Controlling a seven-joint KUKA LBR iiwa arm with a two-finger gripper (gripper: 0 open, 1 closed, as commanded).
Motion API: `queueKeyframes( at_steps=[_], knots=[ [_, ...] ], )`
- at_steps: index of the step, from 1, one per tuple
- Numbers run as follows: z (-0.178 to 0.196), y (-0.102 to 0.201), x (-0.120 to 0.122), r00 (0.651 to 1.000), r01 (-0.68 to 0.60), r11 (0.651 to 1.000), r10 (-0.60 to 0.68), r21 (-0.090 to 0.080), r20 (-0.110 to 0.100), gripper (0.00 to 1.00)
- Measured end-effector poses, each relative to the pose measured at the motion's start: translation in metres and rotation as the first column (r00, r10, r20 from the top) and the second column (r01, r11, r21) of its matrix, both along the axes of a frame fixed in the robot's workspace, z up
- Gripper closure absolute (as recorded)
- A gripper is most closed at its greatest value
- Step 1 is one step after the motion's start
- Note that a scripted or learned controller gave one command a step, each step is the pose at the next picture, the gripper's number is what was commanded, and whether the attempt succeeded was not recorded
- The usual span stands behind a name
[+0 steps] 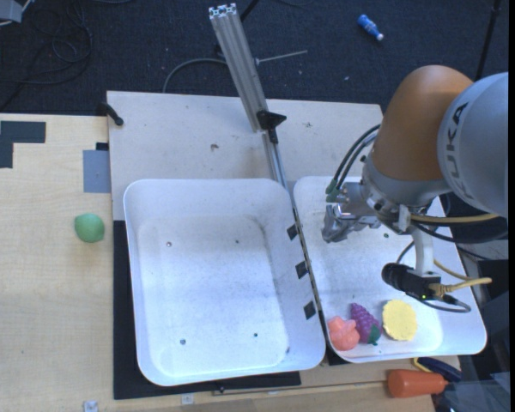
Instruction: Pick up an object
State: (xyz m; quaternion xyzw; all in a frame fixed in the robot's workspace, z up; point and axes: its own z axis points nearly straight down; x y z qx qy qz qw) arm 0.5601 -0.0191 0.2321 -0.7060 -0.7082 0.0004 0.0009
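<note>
Hanging low over the right bin (322,197), the hand (335,228) sits near that bin's far left part, close to the divider between the two bins; from this slant I cannot tell whether it is open or closed, and nothing shows in its grip. The things to pick lie toward the camera from the hand and a little to its right, clustered at the near end of the same bin: an orange piece (343,333), a purple bunch (364,321) touching it, and a yellow round piece (400,320) just beside the bunch. The cluster runs across the bin, so its long axis lies crosswise to the hand's path toward it. The orange piece is the nearest of the three and, I judge, the likeliest target; the coming move calls for travel along the bin toward the near rim before any descent. The left bin (146,204) lies on the hand's other side.
</note>
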Motion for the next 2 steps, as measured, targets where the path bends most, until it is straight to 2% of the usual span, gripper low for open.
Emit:
queueKeyframes(
  at_steps=[1,2],
  knots=[
    [0.000,0.056,0.027,1.000,-0.001,1.000,0.001,0.000,0.001,1.00],
    [0.009,0.098,0.050,1.000,0.001,1.000,-0.001,-0.001,0.002,1.00]
  ],
)
